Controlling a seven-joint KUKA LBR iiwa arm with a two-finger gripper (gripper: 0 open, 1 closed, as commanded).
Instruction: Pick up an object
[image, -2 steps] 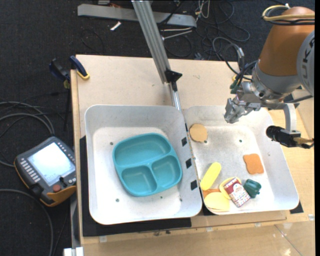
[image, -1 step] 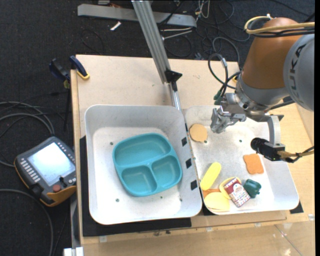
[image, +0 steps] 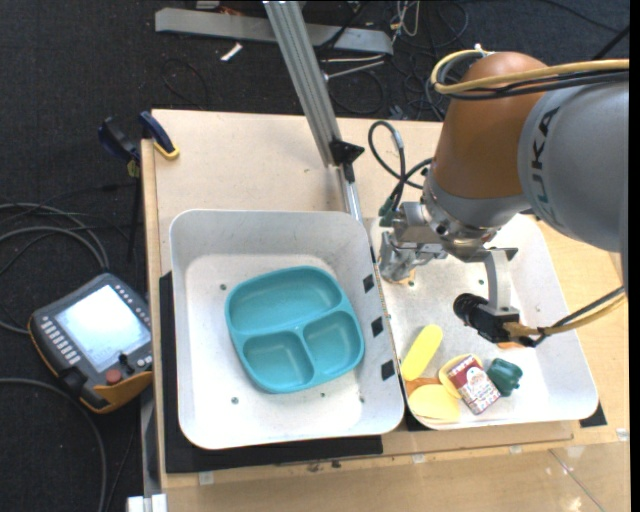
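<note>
table (image: 240, 160) w/ two white bins side by side. left bin (image: 200, 250), centre-left of frame, holds a teal divided plate (image: 295, 328) w/ three compartments, lying flat approx mid-bin. right bin (image: 548, 268) has its things bunched at its lower edge, lower right of frame: a long yellow piece (image: 422, 350), banana-like, tilted; just below it a flat yellow round piece (image: 435, 402), touching or nearly so; a small red & white box (image: 471, 385) right beside that, overlapping it a bit; a dark green thing (image: 504, 374) just right of the box. arm (image: 570, 140) comes in from upper right w/ its orange band (image: 485, 120) at top centre-right. end effector (image: 398, 262) sits over the upper left part of the right bin, close to the wall btwn the bins, well apart from the bunched things; can't tell if it's apart or together, too small & cluttered. a metal pole (image: 312, 85) slants down from top centre. a teach pendant (image: 90, 340) lies on the floor at left edge.
</note>
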